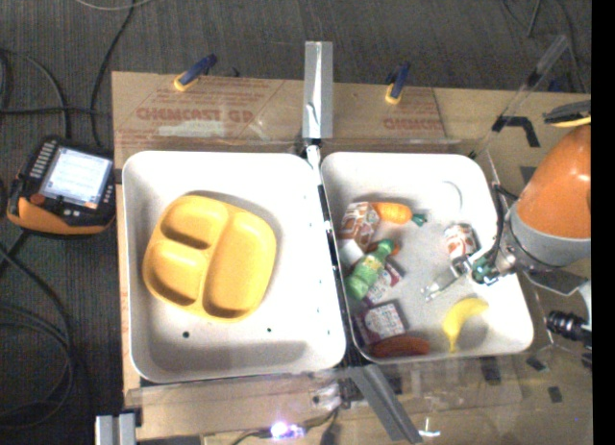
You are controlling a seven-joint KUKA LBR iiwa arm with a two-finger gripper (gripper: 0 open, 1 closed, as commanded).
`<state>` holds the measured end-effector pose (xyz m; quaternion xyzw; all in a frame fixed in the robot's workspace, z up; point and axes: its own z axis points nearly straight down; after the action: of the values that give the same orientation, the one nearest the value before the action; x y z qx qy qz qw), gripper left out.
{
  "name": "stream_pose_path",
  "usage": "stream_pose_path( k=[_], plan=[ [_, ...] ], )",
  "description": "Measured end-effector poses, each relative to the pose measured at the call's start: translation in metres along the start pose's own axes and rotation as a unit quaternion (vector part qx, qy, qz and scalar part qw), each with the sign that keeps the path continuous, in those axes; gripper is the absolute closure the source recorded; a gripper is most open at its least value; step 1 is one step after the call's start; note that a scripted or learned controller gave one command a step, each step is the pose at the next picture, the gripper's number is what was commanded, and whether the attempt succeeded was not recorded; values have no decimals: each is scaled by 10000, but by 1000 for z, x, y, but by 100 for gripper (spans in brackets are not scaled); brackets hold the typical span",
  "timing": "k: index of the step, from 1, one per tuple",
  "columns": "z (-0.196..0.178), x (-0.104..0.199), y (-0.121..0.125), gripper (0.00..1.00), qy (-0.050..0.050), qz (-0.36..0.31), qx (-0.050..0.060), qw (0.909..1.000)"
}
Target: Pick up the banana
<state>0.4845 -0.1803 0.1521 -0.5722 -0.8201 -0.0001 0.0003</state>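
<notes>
The yellow banana (461, 320) lies in the right bin (423, 166), close to its front right corner. My gripper (450, 282) hangs just above and slightly left of the banana, reaching in from the right under the orange-banded wrist (562, 193). It sits apart from the banana, and nothing shows held in it.
The right bin also holds a carrot (392, 211), a green bottle (370, 268), a red-and-white can (459, 238), a dark packet (382, 320) and a red sausage-like item (402, 345). A yellow divided plate (211, 256) lies in the left bin (144, 337).
</notes>
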Motion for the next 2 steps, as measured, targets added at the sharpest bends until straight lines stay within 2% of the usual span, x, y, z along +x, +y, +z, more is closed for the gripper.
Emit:
stream_pose_path(
  k=[1,2],
  plan=[
    [-2,-21,-4,0,1,701,5,9975],
    [-128,-29,20,0,-13,-201,-6,9998]
  ],
)
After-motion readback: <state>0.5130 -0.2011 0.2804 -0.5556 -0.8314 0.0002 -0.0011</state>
